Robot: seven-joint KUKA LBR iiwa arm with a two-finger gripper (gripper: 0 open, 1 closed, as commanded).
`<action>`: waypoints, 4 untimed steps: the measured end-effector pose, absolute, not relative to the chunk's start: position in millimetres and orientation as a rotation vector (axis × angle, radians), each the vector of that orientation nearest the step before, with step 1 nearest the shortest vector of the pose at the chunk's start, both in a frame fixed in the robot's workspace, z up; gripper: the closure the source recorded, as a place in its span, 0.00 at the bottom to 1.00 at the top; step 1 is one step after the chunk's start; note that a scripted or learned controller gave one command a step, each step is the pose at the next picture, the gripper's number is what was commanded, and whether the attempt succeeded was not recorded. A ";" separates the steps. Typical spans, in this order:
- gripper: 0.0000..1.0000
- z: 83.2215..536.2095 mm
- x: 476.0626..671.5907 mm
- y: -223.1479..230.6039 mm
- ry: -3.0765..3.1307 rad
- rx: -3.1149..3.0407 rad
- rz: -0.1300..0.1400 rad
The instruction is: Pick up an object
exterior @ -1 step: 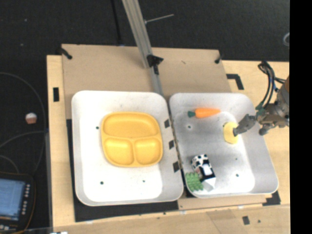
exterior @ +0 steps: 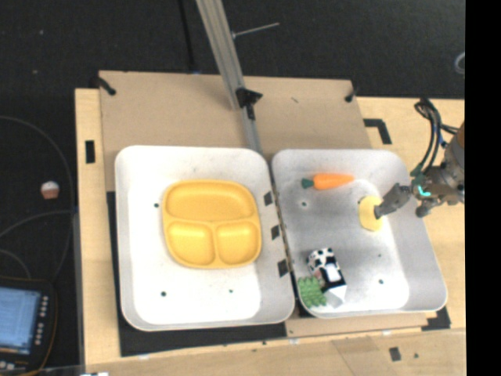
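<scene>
Two shallow white bins with rounded corners sit side by side on a pale wooden bench, their matte floors lightly scuffed and grey-smudged. The left bin (exterior: 141,288) carries a smooth yellow plastic tray (exterior: 211,222) with softly rounded edges, divided into one wide compartment at the far side and two smaller ones nearer the camera. In the right bin (exterior: 415,280), a small orange carrot (exterior: 333,182) with a green stub at its left end lies on its side near the far wall, tapering to the right. Near the front left corner of that bin, a black-and-white blocky object (exterior: 327,271) rests beside a knobbly green piece (exterior: 311,291); what either one is cannot be made out. The thing nearest the arm is a pale yellow rounded object (exterior: 369,214), smooth and roughly oval, lying on the right bin's floor below and to the right of the carrot. The gripper (exterior: 390,203) reaches in low from the right, its dark finger angled down and leftward so that its tip touches or overlaps the yellow object's right edge. Whether the gripper is open, closed, or clamped on the object cannot be told from this slant.
</scene>
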State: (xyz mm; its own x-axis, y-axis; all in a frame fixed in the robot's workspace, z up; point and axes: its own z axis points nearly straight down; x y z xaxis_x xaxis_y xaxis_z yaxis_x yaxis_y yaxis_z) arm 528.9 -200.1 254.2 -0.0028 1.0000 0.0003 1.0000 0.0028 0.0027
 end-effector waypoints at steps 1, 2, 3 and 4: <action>0.00 207.4 536.9 -204.7 2.221 2.222 -0.005; 0.00 145.7 531.3 -202.6 2.223 2.225 -0.006; 0.00 99.5 531.2 -204.2 2.218 2.222 -0.003; 1.00 112.3 532.8 -204.2 2.211 2.225 0.005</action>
